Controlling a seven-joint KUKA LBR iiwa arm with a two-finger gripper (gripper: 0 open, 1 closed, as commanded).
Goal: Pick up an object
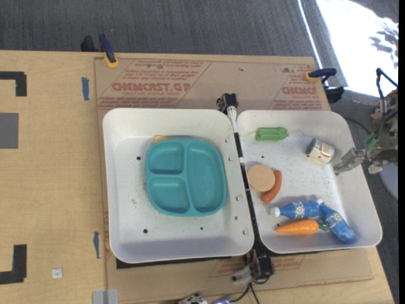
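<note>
The right bin (354, 198) holds several small objects. A green vegetable (272, 133) lies at the back, with a small white and tan can (321, 149) to its right. A round tan disc (260, 177) touches a red sausage (272, 188) near the bin's left wall. At the front lie a blue bottle (299, 209), an orange carrot (297, 228) and a second blue bottle (336, 224). My gripper (355, 159) shows as a grey metal part at the right bin's right rim, just right of the can and touching none of the objects.
The left bin (123, 189) holds a teal divided plate (186, 176), with a bit of something yellow (158, 138) peeking out behind it. Both bins rest on a cardboard sheet (190, 81) held by clamps. Cables hang by the right edge.
</note>
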